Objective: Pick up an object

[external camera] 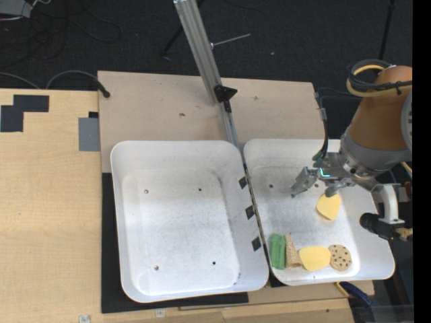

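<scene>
In the right bin (289,150), a yellow wedge-shaped piece (328,207) lies near the middle right. Along the bin's front edge sit a green piece (277,251), a tan block (291,251), a flat yellow piece (314,258) and a brown chocolate-chip cookie (340,256). My gripper (315,188) hangs over the right bin, just above and to the left of the yellow wedge. Its fingers are spread open, one pointing down-left (298,188) and the other (332,189) by the wedge's top edge. Nothing is between them.
The left bin (128,180) sits beside the right one, with black clips (249,210) along the shared wall. A slanted aluminium rail (202,52) rises behind the bins. The arm's body (377,126) stands over the right bin's far right corner.
</scene>
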### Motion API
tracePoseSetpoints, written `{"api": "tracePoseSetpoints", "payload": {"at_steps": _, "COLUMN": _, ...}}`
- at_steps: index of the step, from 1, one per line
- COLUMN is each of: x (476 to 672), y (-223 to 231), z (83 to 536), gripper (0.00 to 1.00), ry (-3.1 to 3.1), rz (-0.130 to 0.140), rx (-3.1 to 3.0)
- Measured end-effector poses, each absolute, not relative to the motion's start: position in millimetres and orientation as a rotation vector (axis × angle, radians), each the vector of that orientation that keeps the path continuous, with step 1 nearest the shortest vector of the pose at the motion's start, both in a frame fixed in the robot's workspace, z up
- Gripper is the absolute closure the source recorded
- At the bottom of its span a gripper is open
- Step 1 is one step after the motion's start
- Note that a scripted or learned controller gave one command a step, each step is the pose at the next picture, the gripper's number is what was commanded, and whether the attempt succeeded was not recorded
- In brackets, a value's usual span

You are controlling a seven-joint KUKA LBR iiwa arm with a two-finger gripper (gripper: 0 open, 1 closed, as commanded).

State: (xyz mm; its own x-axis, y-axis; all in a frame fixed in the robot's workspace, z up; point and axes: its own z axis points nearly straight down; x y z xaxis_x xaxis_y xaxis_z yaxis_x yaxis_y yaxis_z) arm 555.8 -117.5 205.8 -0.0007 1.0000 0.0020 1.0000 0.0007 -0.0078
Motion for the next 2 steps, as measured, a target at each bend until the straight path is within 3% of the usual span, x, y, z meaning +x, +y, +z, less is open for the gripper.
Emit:
{"api": "tracePoseSetpoints", "payload": {"at_steps": 1, "x": 556.5, "y": -118.7, "z": 207.9, "gripper": 0.00, "ry": -2.217, "rz": 0.002, "rx": -2.222}}
{"api": "tracePoseSetpoints", "payload": {"at_steps": 2, "x": 551.9, "y": -121.8, "z": 163.2, "gripper": 0.00, "ry": -2.215, "rz": 0.007, "rx": -2.218}}
